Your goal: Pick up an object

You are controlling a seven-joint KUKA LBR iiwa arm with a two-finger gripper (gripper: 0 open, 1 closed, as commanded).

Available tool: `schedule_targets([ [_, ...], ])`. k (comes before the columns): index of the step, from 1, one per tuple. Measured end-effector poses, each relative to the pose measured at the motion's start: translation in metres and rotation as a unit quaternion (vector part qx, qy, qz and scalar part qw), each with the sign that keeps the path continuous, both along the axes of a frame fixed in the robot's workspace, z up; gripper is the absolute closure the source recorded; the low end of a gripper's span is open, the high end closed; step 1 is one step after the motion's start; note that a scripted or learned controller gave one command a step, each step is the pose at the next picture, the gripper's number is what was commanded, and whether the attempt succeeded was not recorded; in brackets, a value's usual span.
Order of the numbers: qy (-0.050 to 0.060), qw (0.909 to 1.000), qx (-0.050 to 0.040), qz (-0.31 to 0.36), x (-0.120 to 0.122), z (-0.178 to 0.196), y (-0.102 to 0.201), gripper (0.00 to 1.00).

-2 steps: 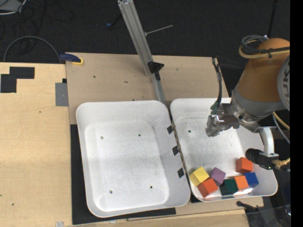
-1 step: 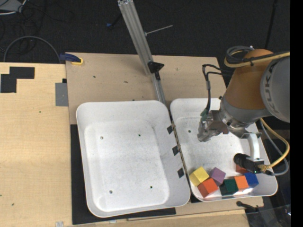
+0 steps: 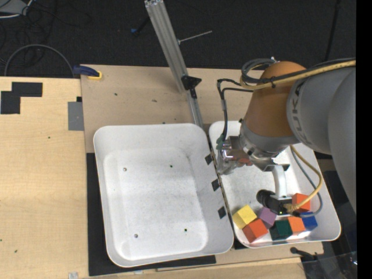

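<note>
Though apart — yellow block [image 3: 245,215] near pincer [image 3: 228,159]

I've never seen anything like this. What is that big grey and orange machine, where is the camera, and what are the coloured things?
That is a grey robot arm with an orange band, reaching in from the right. One camera above the wooden bench looks down at a slant. Two shallow white plastic bins sit side by side, the left bin and the right bin. The arm hangs over the right one, which holds a yellow block, red block, purple block, green block, orange block and blue block. Its job: pick one up; whether it holds anything I cannot tell.
</note>
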State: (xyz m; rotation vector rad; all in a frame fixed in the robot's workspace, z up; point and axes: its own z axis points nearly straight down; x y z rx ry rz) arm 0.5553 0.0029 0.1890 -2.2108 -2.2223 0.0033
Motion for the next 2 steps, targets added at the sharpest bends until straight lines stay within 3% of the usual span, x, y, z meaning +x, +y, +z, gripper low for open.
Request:
schedule_targets([
  [1,-0.004,1.0,-0.0002,0.001,0.002,0.054,0.058,1.0],
  [2,-0.003,1.0,-0.0016,-0.002,0.016,0.079,0.062,1.0],
])
